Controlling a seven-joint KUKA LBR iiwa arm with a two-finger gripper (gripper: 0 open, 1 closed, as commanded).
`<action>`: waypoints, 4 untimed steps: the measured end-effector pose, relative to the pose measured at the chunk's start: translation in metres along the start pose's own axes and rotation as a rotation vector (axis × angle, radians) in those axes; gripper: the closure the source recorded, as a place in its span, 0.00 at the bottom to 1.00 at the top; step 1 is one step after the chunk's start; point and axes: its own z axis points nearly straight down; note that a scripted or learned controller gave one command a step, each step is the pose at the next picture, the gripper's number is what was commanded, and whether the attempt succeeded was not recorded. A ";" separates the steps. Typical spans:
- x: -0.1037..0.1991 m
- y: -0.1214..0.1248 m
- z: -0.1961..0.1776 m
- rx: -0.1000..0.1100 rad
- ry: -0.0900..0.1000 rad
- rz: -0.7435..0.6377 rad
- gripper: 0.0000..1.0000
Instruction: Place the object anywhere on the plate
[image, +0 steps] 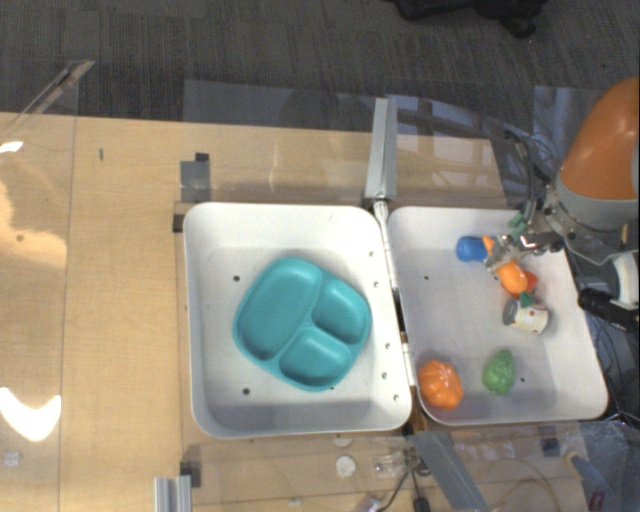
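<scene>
A teal plate (303, 322) with three compartments lies in the left bin (210, 400), with nothing on it. In the right bin (570, 400), several small objects are spread out. A blue piece (470, 248) lies at the back, with a small orange piece (513, 278) just to its right and nearer. A white and grey cylinder (527, 317) lies on its side in front of that. Along the front sit a round orange fruit (440, 384) and a green lump (499, 371). My gripper (518, 240) hangs at the back right of this bin, between the blue piece and the small orange piece.
The arm's orange band (603, 150) and grey wrist lean in over the right bin's far right corner. A metal divider rail (379, 150) runs between the bins at the back. Wooden bench top (90, 300) stretches to the left.
</scene>
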 end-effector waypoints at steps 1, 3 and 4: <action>0.093 0.029 0.009 0.001 0.001 0.057 1.00; 0.223 -0.016 0.010 0.003 0.002 -0.005 1.00; 0.223 -0.016 0.010 0.003 0.002 -0.005 0.00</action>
